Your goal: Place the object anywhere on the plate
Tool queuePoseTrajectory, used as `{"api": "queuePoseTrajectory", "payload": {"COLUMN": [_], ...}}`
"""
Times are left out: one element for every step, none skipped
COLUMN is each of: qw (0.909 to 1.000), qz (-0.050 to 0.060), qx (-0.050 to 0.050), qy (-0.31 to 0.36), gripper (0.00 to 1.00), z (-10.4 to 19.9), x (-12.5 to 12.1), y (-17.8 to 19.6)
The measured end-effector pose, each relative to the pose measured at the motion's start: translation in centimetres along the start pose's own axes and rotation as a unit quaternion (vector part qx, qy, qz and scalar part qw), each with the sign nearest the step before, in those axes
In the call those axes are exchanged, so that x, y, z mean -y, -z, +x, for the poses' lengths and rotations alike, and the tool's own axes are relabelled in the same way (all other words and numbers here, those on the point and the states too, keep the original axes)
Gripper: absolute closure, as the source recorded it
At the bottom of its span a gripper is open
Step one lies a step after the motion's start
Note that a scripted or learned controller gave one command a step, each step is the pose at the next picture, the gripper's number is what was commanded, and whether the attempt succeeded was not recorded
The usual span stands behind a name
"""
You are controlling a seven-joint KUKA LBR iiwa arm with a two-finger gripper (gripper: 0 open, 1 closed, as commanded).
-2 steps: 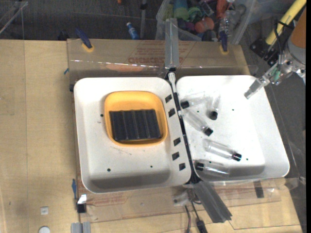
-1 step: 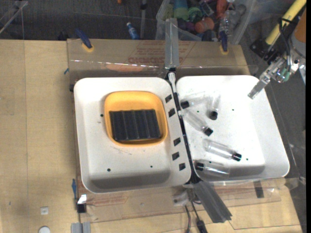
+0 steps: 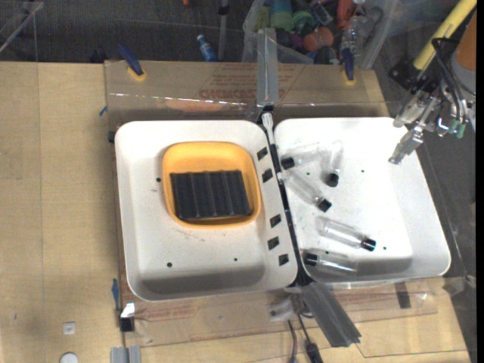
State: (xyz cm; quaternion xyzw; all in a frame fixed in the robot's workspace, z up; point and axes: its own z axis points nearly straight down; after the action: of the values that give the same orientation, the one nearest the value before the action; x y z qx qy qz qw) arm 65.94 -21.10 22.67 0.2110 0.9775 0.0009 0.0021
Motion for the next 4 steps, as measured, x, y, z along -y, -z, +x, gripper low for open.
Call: {"api": "queuePoseTrajectory", "payload": {"qw": [0.9894, 0.9445, 0.8784, 0.8225], "qz": [0.0, -0.001, 0.0, 0.0], "qx": [0.0, 0.002, 0.003, 0.003], "qy": [0.145, 0.329, 0.478, 0.569], "gripper": [0.0, 0.0, 0.0, 0.0], "z": [-0.1, -0.5, -1.3, -1.3], "x": [1.2, 0.9, 0.5, 0.5], "y": [0.0, -0.7, -1.2, -0.4]}}
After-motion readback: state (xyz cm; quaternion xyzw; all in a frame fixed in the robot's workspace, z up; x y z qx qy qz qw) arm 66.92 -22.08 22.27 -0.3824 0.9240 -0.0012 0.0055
